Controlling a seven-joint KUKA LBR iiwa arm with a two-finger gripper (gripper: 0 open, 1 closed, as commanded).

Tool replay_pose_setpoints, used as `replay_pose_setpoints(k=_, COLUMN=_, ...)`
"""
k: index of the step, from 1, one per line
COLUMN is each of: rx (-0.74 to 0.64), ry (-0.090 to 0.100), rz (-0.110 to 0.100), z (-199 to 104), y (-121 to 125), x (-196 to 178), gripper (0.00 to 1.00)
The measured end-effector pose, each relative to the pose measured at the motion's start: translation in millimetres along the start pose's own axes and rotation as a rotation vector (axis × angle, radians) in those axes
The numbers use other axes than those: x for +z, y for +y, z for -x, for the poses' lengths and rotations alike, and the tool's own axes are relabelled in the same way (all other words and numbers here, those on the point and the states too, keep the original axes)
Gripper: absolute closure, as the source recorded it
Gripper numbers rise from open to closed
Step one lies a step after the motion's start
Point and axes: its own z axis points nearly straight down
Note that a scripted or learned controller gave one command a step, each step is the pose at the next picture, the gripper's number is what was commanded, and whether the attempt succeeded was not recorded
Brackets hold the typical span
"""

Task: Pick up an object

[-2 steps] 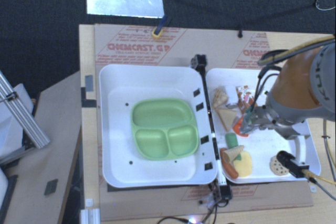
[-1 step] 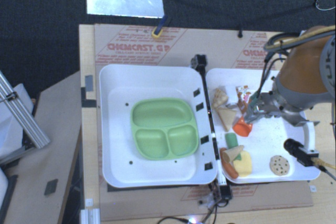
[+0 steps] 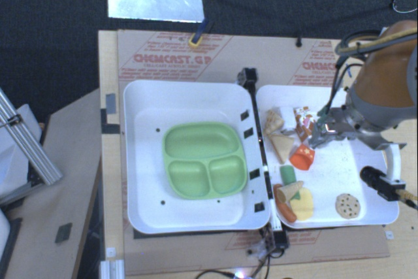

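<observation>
Cookie [image 3: 347, 206] near right bin [image 3: 375, 217] front rim.

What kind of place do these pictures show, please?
Probably a robotics lab bench set up for grasping trials: two white bins side by side, toy food such as a cookie, and a grey-and-orange arm reaching in.

Orange cup [image 3: 302, 157] tilted, right bin [image 3: 372, 215] centre.

A divided plate [image 3: 201, 160] lies in the left bin [image 3: 140, 114]; toy foods [image 3: 292, 199] fill the right bin [image 3: 372, 206].
</observation>
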Motion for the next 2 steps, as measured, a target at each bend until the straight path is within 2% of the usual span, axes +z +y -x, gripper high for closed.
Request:
replay_pose_setpoints(k=1, rx=-0.003, ry=0.001, rz=0.000, z=-23, y=46, x=9, gripper=1.00)
replay_pose_setpoints(k=2, rx=-0.004, ry=0.002, rz=0.002, z=-58, y=85, x=-5, gripper=1.00)
